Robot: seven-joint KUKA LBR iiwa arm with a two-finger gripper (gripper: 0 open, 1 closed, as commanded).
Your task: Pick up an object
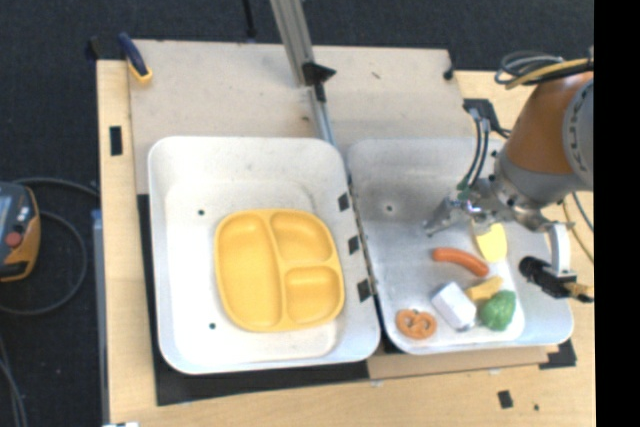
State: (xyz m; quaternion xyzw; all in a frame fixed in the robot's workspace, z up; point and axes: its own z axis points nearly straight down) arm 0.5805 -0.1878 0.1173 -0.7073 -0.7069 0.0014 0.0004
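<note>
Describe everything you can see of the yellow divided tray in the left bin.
The yellow tray is a rounded-rectangle plate of matte, plastic-looking material with three compartments: one long section along its left side and two smaller ones stacked on the right, split by raised ridges. It lies flat and right side up on the floor of the left bin, slightly below the bin's centre. Nothing rests in its compartments, and the gripper is over in the right bin, well apart from it.

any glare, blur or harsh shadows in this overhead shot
Camera view: even, soft light and a generally soft, low-detail image; the white bins look bright, slightly washed out; a faint grey shadow lies on the right bin floor near the gripper; the yellow tray reads clearly.
</note>
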